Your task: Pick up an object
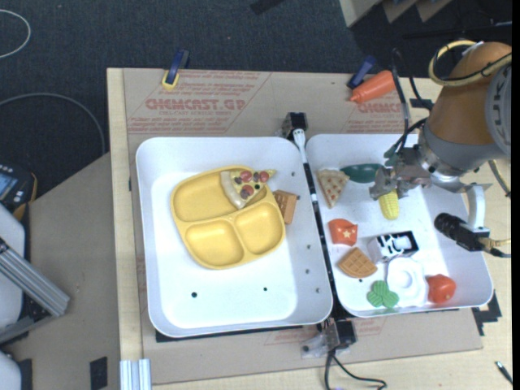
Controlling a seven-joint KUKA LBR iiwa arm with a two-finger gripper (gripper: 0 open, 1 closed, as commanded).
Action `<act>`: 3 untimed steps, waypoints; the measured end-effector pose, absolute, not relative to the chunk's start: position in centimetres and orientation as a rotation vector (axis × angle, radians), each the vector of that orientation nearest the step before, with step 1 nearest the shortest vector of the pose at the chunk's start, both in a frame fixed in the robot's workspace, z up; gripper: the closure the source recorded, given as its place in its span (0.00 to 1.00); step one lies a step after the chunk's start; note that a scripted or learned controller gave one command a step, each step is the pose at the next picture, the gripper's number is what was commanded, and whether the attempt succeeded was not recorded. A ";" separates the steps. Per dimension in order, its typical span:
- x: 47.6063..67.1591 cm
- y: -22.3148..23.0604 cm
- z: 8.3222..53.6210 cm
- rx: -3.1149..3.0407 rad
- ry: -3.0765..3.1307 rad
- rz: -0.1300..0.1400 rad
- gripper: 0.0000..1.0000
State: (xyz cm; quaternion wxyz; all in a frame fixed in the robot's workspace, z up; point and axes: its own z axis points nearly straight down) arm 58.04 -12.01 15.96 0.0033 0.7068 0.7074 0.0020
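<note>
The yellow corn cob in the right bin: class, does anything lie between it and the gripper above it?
Nothing visible does. The gripper sits right at the upper end of the corn cob, with no toy between them. The dark green piece lies just to its left and the pizza slice further left, both beside the path.

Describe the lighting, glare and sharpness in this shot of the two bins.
Camera view: even overhead light, with only soft shadows. The left bin and right bin are bright white but show no harsh glare. The yellow plate and corn are fairly sharp. The hand is slightly soft, and the small toys' details are coarse at this resolution.
</note>
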 end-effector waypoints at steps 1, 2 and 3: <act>58.1 -11.4 20.5 2.215 2.219 0.006 1.00; 58.2 -11.4 22.6 2.216 2.220 0.005 1.00; 57.5 -6.1 23.6 2.217 2.230 0.003 1.00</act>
